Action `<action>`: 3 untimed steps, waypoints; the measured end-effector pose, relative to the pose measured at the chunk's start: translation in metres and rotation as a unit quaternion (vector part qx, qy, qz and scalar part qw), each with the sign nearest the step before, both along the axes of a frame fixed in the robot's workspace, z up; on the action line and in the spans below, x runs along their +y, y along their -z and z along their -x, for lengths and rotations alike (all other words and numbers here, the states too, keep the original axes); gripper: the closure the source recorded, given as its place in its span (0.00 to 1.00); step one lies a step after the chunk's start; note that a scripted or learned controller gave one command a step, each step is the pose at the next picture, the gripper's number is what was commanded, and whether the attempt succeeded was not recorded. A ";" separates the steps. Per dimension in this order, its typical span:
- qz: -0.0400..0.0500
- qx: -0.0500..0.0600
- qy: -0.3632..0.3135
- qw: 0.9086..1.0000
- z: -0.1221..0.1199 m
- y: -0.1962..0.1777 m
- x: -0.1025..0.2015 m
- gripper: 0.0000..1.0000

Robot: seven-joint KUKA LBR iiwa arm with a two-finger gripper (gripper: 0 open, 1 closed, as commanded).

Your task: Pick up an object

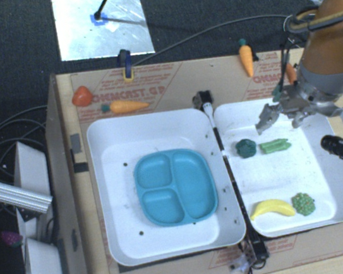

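My gripper [282,119] hangs above the back of the right bin [336,169], its two fingers spread apart with nothing between them. Just below and left of it lies a dark green round vegetable [246,148], and beside that a light green pea pod [275,146]. Near the bin's front lie a yellow banana [272,209] and a green broccoli-like cluster [304,203].
The left bin [110,174] holds a blue divided plate [175,186]. On the cardboard behind the bins lie an orange carrot [127,106], a red-orange tomato [82,97] and another carrot [247,59]. A black clip [204,100] sits where the bins meet.
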State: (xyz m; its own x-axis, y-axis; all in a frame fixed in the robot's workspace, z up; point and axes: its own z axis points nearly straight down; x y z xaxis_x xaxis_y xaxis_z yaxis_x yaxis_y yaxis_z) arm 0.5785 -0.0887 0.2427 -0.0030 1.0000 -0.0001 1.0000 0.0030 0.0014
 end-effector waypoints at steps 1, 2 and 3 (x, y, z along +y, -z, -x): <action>0.000 0.003 0.001 1.000 -0.041 0.131 -0.014 0.00; 0.000 0.000 0.000 1.000 -0.028 0.149 0.006 0.00; 0.001 -0.002 0.000 1.000 -0.030 0.138 0.005 1.00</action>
State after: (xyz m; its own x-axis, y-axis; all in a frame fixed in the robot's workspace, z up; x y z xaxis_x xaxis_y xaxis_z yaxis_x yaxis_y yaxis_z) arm 0.6083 -0.0839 0.1051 -0.0034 1.0000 -0.0018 1.0000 0.0034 0.0061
